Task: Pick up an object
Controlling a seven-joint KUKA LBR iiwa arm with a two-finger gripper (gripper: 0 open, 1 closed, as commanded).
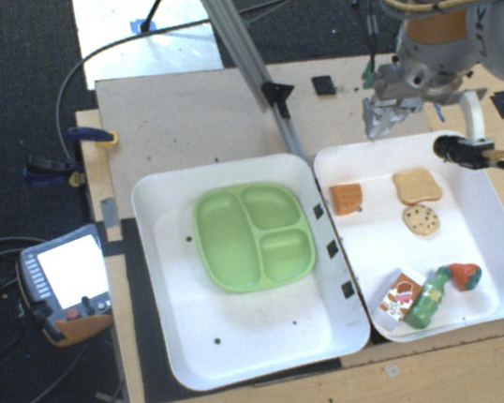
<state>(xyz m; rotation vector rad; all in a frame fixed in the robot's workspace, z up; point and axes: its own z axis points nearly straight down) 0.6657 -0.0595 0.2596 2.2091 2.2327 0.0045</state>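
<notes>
The right bin (490,205) holds an orange cracker (346,198), a slice of toast (417,186), a round cookie (421,219), a small carton (399,298), a green bottle (427,301) and a red strawberry (466,276). My gripper (381,120) hangs above the bin's far rim, up and to the right of the cracker and behind the toast. Nothing shows between its fingers, and they are too small and dark to read.
The left bin (187,329) holds a green three-compartment plate (254,235). A grey slanted pole (242,50) runs down to the gap between the bins. A black fitting (460,151) sits on the right bin's far right rim. A teach pendant (66,284) lies off the bench at left.
</notes>
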